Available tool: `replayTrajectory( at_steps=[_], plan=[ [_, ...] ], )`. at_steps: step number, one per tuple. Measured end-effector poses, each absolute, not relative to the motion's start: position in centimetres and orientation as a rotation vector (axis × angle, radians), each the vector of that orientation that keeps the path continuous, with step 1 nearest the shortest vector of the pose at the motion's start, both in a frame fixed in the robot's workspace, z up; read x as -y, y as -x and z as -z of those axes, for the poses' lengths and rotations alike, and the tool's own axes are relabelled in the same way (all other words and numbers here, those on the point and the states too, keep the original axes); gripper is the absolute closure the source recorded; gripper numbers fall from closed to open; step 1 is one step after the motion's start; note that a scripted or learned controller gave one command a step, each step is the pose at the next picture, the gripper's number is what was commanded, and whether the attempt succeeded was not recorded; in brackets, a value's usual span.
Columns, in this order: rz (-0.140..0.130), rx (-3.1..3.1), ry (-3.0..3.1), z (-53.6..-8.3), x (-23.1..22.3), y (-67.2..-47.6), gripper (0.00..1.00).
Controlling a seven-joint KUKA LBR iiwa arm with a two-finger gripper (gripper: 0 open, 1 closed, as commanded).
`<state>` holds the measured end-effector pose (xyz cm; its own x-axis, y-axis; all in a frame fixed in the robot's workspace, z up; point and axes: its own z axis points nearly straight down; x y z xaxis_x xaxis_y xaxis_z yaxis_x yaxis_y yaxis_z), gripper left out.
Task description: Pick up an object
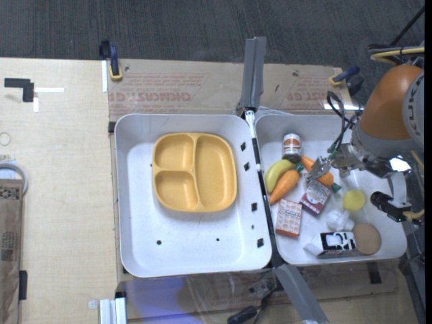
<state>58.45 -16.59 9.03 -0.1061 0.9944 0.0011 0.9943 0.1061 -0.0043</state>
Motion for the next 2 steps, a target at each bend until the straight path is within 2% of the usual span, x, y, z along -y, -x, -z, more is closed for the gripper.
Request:
replayTrajectory(
  at_steps=[1, 2],
  plan=[
    [-0.003, 2.329, 2.102, -9.9, 16.7, -58.5, 1.00],
    [-0.002, 2.216, 2.228, -24.8, 11.7, -60.2, 1.00]
  ],
)
